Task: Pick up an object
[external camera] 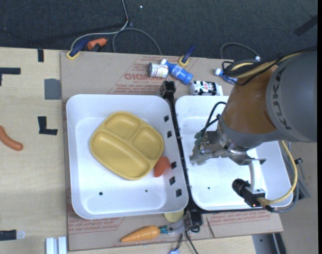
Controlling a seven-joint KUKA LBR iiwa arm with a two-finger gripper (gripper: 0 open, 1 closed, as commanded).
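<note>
A grey KUKA arm with an orange band above the wrist [267, 105] reaches in from the right and hangs over the right-hand shallow white plastic bin [224, 194], its bulk covering much of that bin's floor. To that bin's left, sharing a wall with it, sits the left-hand shallow white plastic bin [79, 142], and both rest on a brown cardboard sheet [97, 73] that appears to serve as their base.

Inside the left bin lies a yellow three-compartment plastic plate [126, 144], set at a slant near the bin's middle. Touching that plate's lower right edge, close to the shared wall, is a small red-orange rounded toy [161, 166], the likeliest thing to be picked in either bin.

The metal two-finger gripper [199, 153] hangs low over the right bin's left part, just right of the shared wall; whether its fingers stand apart or closed cannot be made out, and nothing is seen between them. Judging by this, the pick is not yet made.

Off the bins, below the left bin's front edge, lies an orange toy carrot [141, 234]; well to that bin's left, on the bench, a small orange toy sausage [8, 138]; behind it, a blue-and-white bottle [171, 70].
</note>
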